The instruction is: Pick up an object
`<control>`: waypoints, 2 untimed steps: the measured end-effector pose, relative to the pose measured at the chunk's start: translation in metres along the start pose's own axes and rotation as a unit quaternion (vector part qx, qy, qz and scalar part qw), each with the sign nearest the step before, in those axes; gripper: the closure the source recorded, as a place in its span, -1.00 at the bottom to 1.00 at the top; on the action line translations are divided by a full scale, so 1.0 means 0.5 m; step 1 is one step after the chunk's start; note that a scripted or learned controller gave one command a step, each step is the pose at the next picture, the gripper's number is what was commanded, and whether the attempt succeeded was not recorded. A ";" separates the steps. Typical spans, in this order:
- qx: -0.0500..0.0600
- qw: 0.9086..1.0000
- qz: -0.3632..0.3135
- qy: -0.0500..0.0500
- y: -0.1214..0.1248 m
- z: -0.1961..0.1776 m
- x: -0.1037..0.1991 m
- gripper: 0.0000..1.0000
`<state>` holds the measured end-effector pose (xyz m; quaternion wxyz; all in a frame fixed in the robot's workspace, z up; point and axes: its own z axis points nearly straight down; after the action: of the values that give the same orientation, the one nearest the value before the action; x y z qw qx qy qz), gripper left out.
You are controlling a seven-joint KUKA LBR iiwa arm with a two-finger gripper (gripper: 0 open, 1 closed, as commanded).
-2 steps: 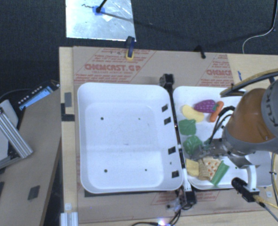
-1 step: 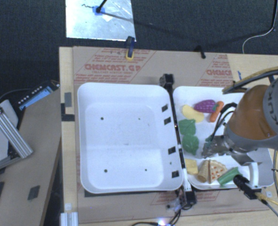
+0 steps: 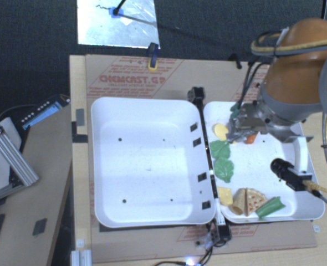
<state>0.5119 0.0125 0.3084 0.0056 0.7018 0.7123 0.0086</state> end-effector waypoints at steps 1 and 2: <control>0.005 1.000 0.002 -0.001 0.101 -0.067 0.137 1.00; 0.007 1.000 0.004 -0.001 0.175 -0.097 0.211 1.00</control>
<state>0.5969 0.1191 0.3589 0.0017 0.7044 0.7098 0.0028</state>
